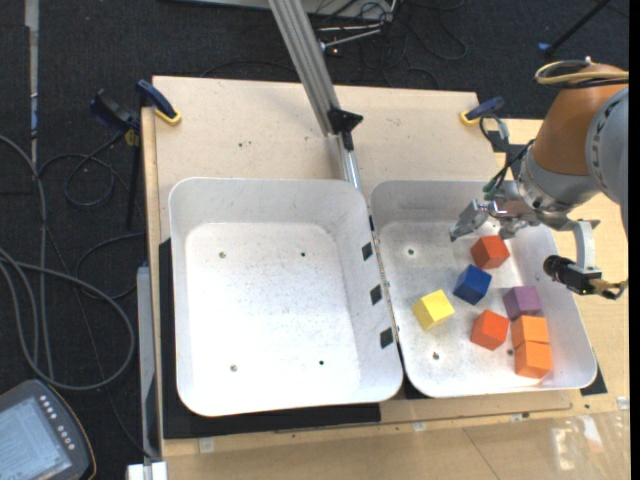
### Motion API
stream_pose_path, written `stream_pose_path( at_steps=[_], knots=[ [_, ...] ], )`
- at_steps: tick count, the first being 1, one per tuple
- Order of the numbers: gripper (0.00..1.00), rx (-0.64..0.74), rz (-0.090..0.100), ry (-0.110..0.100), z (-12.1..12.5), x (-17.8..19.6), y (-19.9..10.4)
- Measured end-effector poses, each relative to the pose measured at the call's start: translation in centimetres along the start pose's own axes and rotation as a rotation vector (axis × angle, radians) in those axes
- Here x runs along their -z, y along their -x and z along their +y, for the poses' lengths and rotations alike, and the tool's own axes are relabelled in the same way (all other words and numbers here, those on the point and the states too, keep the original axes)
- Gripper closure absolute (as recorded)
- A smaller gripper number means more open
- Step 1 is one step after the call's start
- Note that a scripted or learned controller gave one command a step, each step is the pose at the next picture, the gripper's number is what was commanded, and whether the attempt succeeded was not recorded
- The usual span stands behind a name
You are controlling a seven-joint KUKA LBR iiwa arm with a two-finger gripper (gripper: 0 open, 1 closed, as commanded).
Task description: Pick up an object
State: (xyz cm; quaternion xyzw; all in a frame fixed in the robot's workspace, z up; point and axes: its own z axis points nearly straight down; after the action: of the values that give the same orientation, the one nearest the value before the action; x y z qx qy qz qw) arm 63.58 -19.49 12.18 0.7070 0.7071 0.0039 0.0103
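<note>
The arm (585, 138) reaches in from the right, its orange band above the grey wrist, and the gripper (484, 220) hangs low over the far part of the right bin (420, 218). Whether the jaws are apart or together cannot be told from this angle — the metal fingertips blur into one pale cluster against the white floor. Nothing shows plainly between them.

All the blocks lie in the right bin. An orange-red cube (490, 252) sits just beneath and slightly nearer than the gripper, close enough that contact cannot be ruled in or out. Just beside it, nearer the camera, is a blue cube (472, 284), tilted on the floor. A yellow cube (434, 308) lies to the left of the blue one, apart from the rest. Nearer still, a second orange-red cube (489, 329) rests between the yellow cube and a column of blocks by the right wall: a purple cube (522, 301) at the far end, then two orange cubes (533, 346) touching each other in line behind it.

The left bin (200, 208) lies alongside, the two rims overlapping at the middle. Both bins rest on a pale wooden board (260, 128) — blue-and-yellow clamps (158, 102) grip its far corners.
</note>
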Motion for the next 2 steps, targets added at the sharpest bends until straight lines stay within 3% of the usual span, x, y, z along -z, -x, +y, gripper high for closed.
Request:
stream_pose_path(
  at_steps=[1, 2],
  knots=[
    [1.00, 0.001, -0.004, 0.003, 0.1, 0.9, 0.1],
    [1.00, 0.003, 0.006, -0.012, 1.0, 6.5, 1.0]
  ],
)
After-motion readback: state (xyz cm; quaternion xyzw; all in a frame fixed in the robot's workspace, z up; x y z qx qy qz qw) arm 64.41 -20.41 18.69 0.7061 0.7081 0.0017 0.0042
